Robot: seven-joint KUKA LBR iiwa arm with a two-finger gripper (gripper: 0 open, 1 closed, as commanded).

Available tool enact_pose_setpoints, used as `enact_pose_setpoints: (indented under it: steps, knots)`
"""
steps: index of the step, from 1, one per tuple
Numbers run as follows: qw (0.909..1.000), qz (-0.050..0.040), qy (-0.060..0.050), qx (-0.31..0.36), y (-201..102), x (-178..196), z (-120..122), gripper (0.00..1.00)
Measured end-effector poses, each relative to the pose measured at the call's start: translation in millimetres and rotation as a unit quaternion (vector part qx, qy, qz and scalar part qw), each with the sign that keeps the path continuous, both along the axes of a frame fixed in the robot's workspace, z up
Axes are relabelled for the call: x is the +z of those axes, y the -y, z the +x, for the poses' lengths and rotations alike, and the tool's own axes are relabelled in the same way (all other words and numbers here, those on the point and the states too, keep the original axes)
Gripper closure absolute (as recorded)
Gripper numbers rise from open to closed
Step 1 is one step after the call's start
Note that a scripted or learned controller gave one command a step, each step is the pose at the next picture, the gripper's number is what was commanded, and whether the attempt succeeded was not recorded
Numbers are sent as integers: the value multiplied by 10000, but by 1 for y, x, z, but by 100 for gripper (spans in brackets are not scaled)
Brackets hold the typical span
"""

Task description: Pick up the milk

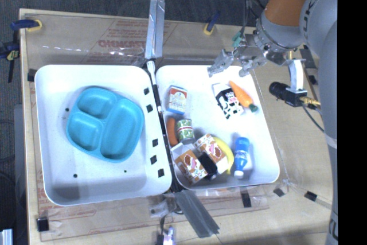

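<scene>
The milk is a small white carton with black cow patches, lying in the right bin near its far right corner, with a carrot against its right side. My gripper hangs above the bin's far rim, just up from the milk and apart from it. Its two fingers are spread open with nothing between them.
The right bin also holds a red and white carton, a green can, a sausage, a banana, two snack boxes and a blue-capped bottle. A blue divided plate sits in the left bin.
</scene>
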State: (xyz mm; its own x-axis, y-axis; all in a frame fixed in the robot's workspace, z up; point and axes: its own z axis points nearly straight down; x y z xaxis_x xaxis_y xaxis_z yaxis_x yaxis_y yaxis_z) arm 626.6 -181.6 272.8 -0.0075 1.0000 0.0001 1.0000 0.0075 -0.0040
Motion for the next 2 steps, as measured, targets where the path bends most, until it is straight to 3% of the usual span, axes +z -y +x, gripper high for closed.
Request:
enact_pose_setpoints:
  steps: [1, 2]
  knots:
    - [9993, -4, 15, -382, -8, -5, 30, 0]
    - [9986, -5, 23, -529, 22, -5, 31, 0]
